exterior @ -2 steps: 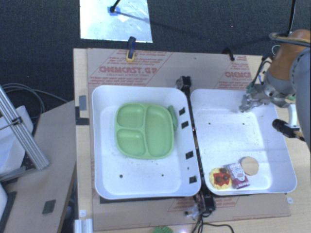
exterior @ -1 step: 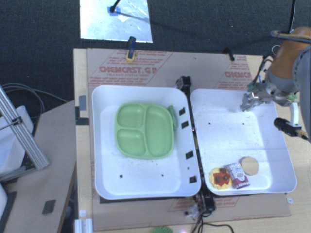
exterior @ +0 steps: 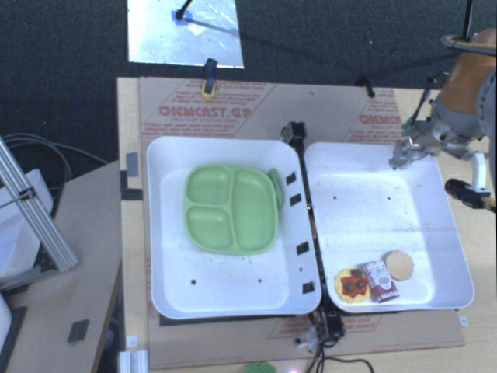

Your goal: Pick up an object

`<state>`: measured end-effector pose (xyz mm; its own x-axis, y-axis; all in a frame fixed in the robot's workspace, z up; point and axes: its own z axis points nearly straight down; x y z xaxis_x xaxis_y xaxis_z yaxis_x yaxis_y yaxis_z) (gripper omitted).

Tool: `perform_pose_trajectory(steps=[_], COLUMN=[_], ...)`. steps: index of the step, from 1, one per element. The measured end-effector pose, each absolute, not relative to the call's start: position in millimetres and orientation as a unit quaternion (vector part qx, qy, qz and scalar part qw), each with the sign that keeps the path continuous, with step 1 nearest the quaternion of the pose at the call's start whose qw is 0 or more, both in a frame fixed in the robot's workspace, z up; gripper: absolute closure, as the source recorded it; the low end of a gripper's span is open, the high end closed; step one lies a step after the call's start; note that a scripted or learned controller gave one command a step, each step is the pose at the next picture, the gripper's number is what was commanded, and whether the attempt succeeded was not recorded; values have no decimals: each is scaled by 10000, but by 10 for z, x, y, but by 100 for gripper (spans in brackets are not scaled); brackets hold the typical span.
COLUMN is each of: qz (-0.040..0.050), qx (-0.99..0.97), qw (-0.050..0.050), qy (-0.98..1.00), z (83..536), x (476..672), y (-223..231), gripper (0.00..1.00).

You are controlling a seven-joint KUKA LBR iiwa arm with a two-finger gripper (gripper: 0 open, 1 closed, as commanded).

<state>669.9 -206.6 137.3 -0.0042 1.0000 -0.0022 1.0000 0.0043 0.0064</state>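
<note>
Camera view: looks down at a slant on a worktop (exterior: 233, 103) covered with printed cardboard, bearing two shallow white bins side by side.
Left bin (exterior: 167, 208): holds a green divided plate (exterior: 231, 208) with three compartments, lying flat near the bin's middle, slightly toward its far side.
Right bin (exterior: 435, 208): holds three small things clustered at its near edge.
Yellow piece (exterior: 351, 284): round, with red on top, at the near edge toward the divider between the bins.
Red and white packet (exterior: 380, 279): just beside the yellow piece on its right, touching or nearly so.
Tan round disc (exterior: 399, 265): just beyond the packet, against its far right corner.
Arm (exterior: 470, 84): grey with an orange band, entering from the right, above the right bin's far right corner.
Gripper (exterior: 404, 152): over the far right part of the right bin, well apart from the three small things; cannot tell its state, and nothing is seen in it.
</note>
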Motion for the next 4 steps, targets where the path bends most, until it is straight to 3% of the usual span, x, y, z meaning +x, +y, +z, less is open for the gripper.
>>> perform_pose_trajectory(steps=[4], qz=[1], qx=[7057], qw=[19], qy=[7085], z=[1411], x=[6690], y=[-1912], gripper=[100])
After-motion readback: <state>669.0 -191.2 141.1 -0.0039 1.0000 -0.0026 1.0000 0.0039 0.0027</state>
